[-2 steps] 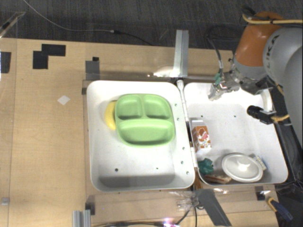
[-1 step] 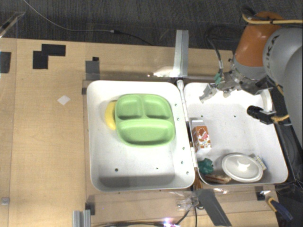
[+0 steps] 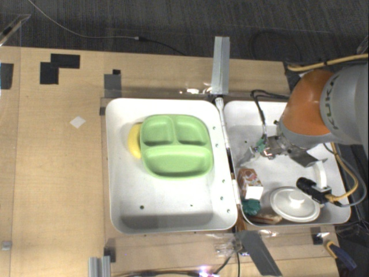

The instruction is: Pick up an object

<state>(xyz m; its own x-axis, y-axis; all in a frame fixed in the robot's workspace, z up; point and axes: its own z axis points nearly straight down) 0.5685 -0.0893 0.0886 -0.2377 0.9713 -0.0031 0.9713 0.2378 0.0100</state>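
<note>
We see the gripper (image 3: 258, 149) low in the right bin (image 3: 239, 117), but we cannot tell how its jaws stand. Near it lie a small brown packet (image 3: 249, 179) and a white lid (image 3: 295, 204); a green divided tray (image 3: 174, 145) sits in the left bin (image 3: 161, 212).

Grey arm with orange band above the wrist, entering from the right, wrist angled down-left toward the gripper (image 3: 259, 149) below it.
</note>
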